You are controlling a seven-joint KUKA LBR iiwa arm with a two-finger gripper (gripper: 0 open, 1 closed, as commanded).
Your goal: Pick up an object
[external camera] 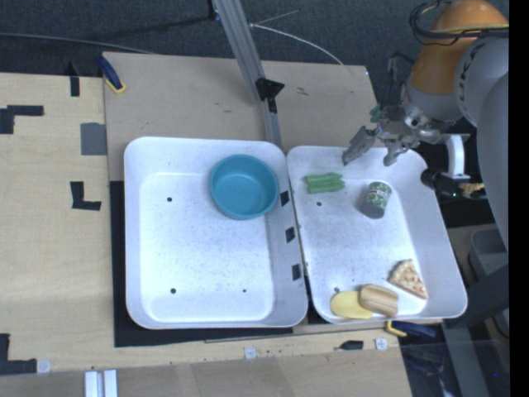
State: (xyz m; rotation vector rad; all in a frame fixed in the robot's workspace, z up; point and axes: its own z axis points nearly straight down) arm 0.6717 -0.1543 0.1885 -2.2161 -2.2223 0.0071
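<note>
The claw (pixel 374 150) hangs spread wide, holding nothing, above the right bin's (pixel 430 246) far rim; a can (pixel 377 198) lies just below it.

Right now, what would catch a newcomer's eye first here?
Probably the blue bowl, alone at the back of the left bin. Next, the grey and orange arm reaching in from the right, its gripper open above the right bin's far edge. That bin holds a can, something green and toy food at the front.
</note>
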